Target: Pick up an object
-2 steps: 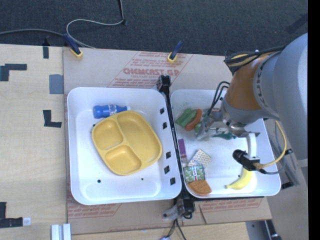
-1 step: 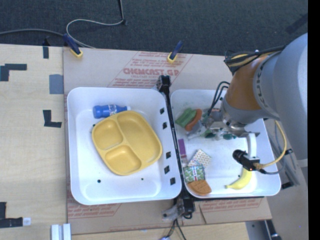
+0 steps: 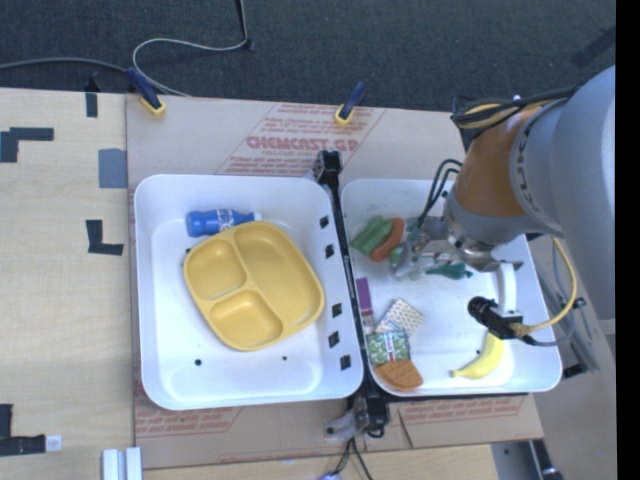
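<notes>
End effector [image 3: 418, 258] is parked low in the right bin [image 3: 520, 368], grip state can't be told tbh. Green-and-orange toy [image 3: 378, 236], long axis slanted, is found just up-left of it, practically touching.

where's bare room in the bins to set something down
Left bin: a bare strip along the near wall, below the yellow divided plate. Right bin: a small patch between the patterned packets and banana. Crowded around the pincer and green and orange items.
</notes>
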Robot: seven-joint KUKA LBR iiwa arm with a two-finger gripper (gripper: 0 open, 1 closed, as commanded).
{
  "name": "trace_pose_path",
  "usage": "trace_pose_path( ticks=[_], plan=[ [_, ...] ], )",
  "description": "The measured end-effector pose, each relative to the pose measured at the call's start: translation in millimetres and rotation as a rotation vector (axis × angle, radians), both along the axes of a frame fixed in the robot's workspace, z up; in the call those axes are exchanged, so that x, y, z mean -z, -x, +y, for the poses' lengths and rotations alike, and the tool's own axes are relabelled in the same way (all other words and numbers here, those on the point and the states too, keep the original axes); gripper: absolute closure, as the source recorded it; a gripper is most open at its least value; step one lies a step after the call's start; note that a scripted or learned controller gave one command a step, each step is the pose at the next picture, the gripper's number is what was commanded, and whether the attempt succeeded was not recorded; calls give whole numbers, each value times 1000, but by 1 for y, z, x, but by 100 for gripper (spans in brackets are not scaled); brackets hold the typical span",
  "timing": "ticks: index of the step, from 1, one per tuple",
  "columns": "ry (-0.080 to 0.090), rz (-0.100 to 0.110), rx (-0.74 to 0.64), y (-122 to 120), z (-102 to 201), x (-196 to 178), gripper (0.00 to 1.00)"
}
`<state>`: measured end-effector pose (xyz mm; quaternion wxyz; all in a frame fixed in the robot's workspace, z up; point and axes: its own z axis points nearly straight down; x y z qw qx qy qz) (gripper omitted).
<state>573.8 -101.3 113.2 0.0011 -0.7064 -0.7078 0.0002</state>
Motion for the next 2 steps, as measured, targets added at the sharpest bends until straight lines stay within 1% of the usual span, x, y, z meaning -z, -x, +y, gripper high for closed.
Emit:
trace_pose_path(
  ticks=[1,2],
  plan=[
    [0,0,0,0,0,0,0],
    [3,-2,2,3,4,28,0]
  ],
)
